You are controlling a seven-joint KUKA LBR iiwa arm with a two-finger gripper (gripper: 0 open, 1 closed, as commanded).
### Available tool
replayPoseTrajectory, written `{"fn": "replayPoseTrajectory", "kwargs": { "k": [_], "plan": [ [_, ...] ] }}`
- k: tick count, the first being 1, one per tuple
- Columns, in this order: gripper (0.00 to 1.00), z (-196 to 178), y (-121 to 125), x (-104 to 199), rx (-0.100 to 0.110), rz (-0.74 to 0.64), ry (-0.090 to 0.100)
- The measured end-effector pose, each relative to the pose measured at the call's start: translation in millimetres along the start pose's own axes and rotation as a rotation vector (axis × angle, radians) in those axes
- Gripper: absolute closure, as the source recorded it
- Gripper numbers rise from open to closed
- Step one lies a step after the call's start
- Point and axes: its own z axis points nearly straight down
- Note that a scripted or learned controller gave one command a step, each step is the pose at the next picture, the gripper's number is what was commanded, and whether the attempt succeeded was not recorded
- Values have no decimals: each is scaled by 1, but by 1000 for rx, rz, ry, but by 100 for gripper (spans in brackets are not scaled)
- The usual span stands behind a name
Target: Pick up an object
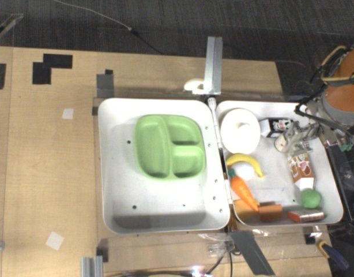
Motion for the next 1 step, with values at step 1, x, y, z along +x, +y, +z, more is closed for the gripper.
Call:
{"fn": "replayPoseTrajectory", "kwargs": {
  "k": [1],
  "plan": [
    [0, 2, 1, 1, -3, 0, 4]
  ]
}}
